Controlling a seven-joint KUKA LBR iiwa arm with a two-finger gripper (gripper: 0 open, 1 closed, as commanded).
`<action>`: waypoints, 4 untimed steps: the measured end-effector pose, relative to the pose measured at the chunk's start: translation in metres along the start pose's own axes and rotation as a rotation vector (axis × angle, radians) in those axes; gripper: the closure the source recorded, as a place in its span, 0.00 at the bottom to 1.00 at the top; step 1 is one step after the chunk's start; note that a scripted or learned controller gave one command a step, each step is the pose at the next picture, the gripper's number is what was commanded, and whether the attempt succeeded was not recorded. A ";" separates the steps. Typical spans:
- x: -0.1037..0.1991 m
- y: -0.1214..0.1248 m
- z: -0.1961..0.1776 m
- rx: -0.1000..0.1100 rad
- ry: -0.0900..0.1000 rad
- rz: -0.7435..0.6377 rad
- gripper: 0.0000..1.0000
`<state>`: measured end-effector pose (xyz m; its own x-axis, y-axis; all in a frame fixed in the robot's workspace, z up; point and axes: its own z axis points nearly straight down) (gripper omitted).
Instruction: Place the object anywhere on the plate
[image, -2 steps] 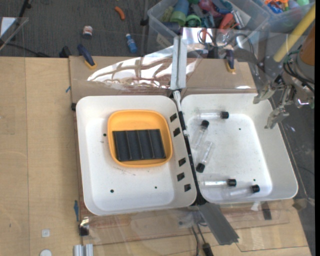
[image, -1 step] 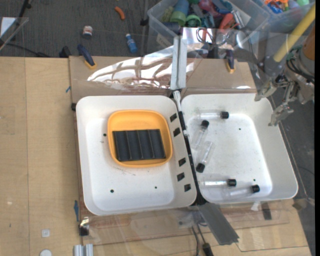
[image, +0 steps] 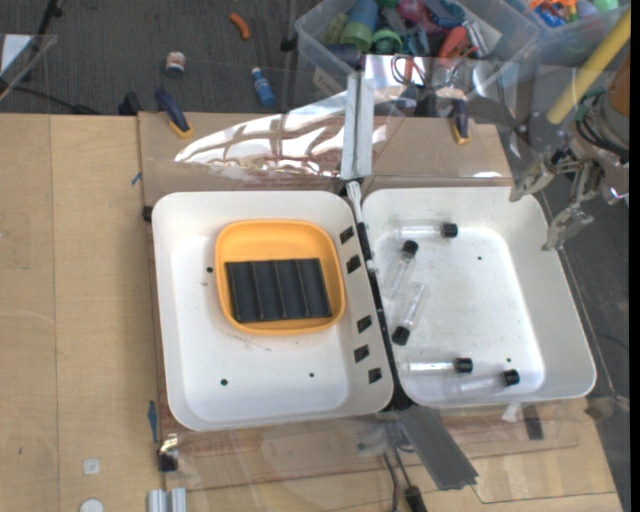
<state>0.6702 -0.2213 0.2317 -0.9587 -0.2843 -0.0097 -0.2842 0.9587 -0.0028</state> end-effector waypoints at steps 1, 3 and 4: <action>0.000 0.000 -0.001 0.000 0.000 -0.059 0.00; 0.000 0.000 -0.007 -0.001 0.000 -0.229 0.00; 0.000 0.000 -0.006 -0.003 0.000 -0.241 0.00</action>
<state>0.6699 -0.2215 0.2378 -0.8629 -0.5053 -0.0086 -0.5053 0.8630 -0.0025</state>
